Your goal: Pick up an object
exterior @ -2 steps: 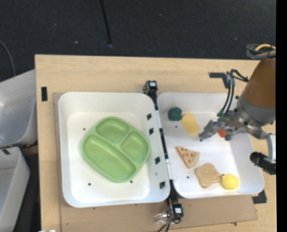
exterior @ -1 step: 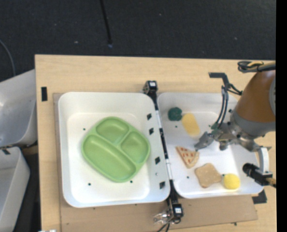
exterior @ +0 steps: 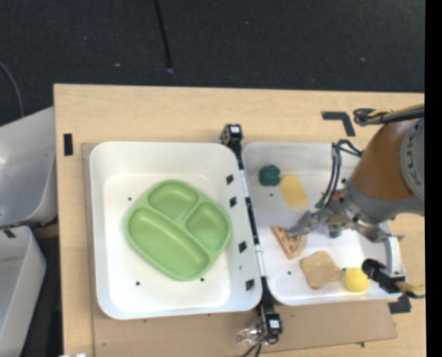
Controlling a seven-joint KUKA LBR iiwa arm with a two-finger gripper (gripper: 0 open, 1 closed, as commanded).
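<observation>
No lettering, label, brand or number can be read anywhere; black marks on the worktop (exterior: 206,99) carry no legible text.

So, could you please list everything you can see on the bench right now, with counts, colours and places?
bench: one, light wood, under both bins
left bin: one, white, holds the plate
divided plate: one, green, three compartments, middle of the left bin
right bin: one, white, holds the small items
round ball-like item: one, dark green, far left part of the right bin
oblong item: one, yellow, just right of the green one
pizza slice toy: one, tan and red, near the bin's left wall
bread-like piece: one, tan, near edge
ball: one, yellow, beside the bread-like piece
arm: one, grey and orange, from the right
gripper: one, grey, just above the pizza slice toy
</observation>
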